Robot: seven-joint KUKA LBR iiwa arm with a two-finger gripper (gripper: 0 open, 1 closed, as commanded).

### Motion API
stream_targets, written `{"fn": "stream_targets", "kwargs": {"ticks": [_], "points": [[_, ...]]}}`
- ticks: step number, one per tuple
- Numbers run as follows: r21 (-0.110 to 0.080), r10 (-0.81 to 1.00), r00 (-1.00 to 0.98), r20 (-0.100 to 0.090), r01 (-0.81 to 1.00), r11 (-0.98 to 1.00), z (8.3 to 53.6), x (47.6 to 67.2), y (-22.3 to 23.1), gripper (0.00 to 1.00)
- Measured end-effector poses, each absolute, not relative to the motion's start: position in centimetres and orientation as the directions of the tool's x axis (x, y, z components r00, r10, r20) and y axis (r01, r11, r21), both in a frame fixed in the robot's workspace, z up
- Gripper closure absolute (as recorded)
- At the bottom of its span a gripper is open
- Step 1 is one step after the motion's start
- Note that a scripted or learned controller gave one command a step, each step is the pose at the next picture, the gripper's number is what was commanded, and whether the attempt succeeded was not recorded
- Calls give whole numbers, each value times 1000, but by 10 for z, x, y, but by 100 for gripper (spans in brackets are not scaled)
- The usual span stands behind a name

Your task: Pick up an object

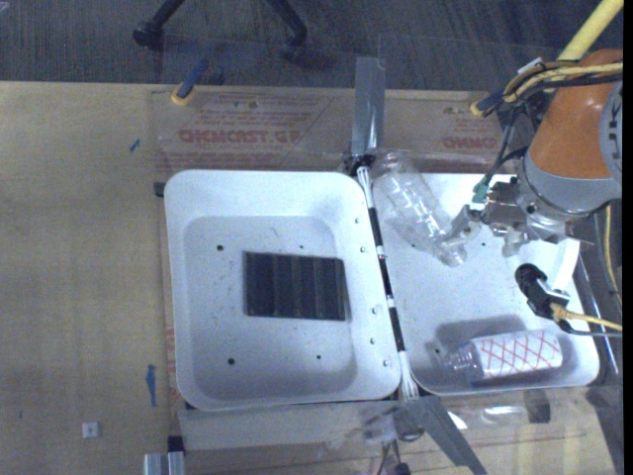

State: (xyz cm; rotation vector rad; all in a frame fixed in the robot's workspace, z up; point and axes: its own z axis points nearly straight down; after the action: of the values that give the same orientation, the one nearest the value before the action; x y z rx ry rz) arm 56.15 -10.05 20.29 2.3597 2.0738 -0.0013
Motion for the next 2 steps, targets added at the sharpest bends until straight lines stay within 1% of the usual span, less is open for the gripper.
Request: {"fn": "stream_targets", "kwargs": {"ticks": [1, 2], "points": [[7, 997, -79, -3, 997, 79, 88, 616, -127, 0], [2, 999, -53, -2, 999, 53, 174, 576, -174, 0]]}}
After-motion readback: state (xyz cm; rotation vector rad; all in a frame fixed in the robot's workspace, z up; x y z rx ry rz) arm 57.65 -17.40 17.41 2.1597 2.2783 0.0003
